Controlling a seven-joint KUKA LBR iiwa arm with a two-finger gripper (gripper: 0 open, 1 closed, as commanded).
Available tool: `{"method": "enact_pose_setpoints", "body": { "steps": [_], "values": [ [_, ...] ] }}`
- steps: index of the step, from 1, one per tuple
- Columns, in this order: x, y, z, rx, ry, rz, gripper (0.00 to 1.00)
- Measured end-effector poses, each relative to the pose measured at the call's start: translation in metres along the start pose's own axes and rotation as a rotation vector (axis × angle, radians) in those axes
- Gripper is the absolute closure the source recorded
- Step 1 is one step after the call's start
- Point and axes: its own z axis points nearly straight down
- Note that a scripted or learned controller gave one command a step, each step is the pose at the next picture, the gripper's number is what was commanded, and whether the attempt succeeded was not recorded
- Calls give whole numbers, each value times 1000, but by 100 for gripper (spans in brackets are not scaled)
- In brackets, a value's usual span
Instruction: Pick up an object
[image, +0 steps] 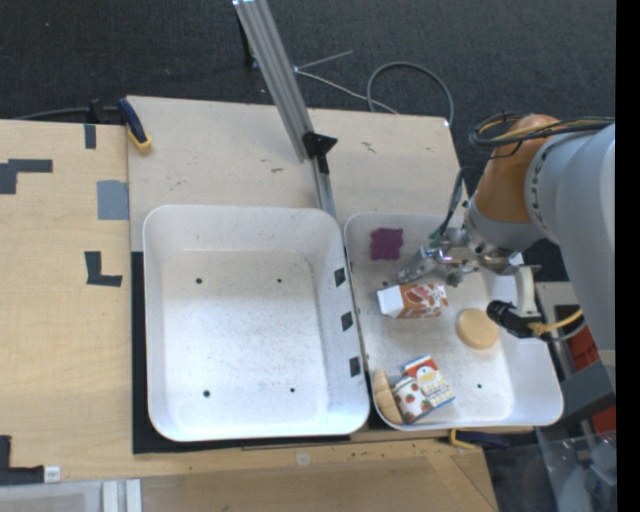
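Orange-banded arm poises its end effector (432, 262) just above the small carton (414, 299) in the right bin (535, 400), seemingly lining up a grasp; its grip state cannot be told.

You see two bins of matt white plastic, the left bin (240, 320) speckled with dark scuffs. The desk (60, 260) looks like pale, smooth wood. At twelve o'clock a ribbed metal rail (280, 75) shines dully. The small carton (420, 388) and the pouch (415, 299) look like glossy printed packaging.
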Motion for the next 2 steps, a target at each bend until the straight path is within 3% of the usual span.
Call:
{"method": "enact_pose_setpoints", "body": {
  "steps": [1, 2],
  "values": [
    [1, 1, -12, -2, 0, -1, 100],
    [11, -2, -65, -8, 0, 0, 100]
  ]
}}
